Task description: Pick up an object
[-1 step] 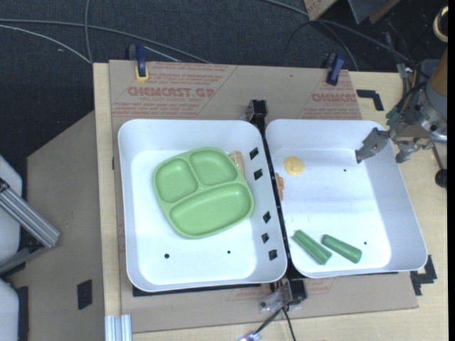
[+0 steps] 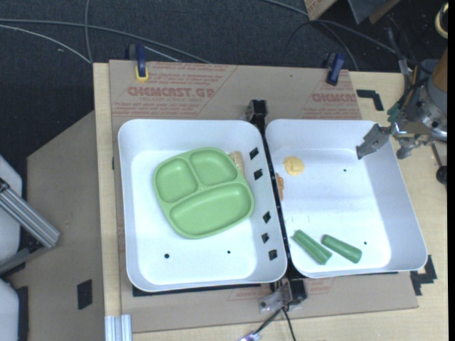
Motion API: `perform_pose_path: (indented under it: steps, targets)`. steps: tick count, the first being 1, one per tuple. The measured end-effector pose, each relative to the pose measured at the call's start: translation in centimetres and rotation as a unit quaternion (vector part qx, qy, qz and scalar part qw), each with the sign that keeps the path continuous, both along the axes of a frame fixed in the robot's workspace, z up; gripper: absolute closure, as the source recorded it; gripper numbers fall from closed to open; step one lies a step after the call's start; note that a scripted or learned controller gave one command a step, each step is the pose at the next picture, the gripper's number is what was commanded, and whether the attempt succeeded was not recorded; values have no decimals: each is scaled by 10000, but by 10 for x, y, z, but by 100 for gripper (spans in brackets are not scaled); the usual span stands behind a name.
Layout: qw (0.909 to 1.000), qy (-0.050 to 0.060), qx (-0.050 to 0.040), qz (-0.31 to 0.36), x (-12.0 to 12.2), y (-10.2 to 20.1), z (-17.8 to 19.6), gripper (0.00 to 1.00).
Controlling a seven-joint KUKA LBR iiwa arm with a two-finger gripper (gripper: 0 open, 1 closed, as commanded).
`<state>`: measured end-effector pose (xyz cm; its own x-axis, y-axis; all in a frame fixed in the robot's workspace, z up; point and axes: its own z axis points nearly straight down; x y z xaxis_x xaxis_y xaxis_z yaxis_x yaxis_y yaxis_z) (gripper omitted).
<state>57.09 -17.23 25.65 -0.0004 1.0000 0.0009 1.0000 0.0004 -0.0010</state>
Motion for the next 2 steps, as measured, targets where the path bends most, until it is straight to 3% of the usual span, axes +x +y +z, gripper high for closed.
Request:
perform_pose_path:
  steps: [2]
  targets:
    - [10000,30,12,-1,-3,11,-121,0]
